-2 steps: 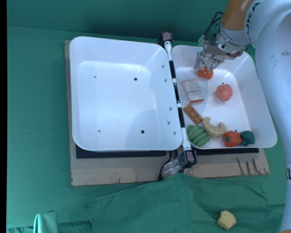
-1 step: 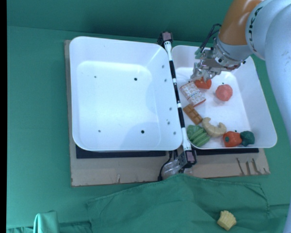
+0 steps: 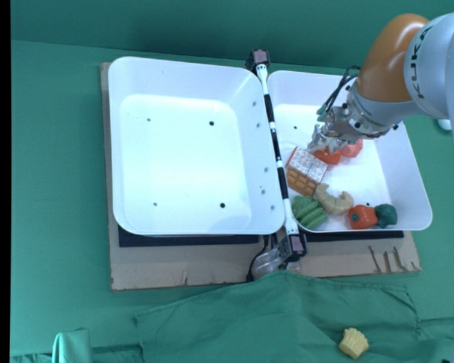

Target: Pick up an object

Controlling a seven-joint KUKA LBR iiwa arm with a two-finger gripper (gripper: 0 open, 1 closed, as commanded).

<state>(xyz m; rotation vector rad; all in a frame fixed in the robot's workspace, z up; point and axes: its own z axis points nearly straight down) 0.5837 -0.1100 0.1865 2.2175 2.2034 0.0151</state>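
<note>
The right-hand bin [image 3: 408, 180] holds a cluster of small toy foods, and the end effector [image 3: 323, 141] is lowered into it near the bin's twelve o'clock edge, reaching in from three o'clock. Directly under it, at the tips, lies a red-orange piece [image 3: 342, 152], the likeliest thing to be picked; whether the tool is touching it or only just above it cannot be told from this angle, nor can its opening be made out, since the wrist housing and cabling cover that part. Nothing is visibly held. The red-orange piece looks like moulded plastic or rubber: light, fairly stiff, smooth enough to slip, not fragile. Its low, irregular shape suggests a grip across its narrowest span, pressing down close to the bin floor. At about seven o'clock from it, just beside, sits a waffle-patterned block [image 3: 306, 169] in white and orange, whose flat sides would offer a surer hold. Further toward six o'clock lie green pea pods [image 3: 310, 212], a tan curled piece [image 3: 335, 200], a tomato-like ball [image 3: 361, 216] and a dark green floret [image 3: 386, 214]; the rounded ones would probably roll away. The left-hand bin [image 3: 129, 82] sits beside it at nine o'clock, and a yellow piece [image 3: 352, 343] rests apart on the green cloth [image 3: 234, 324] covering the surface.
</note>
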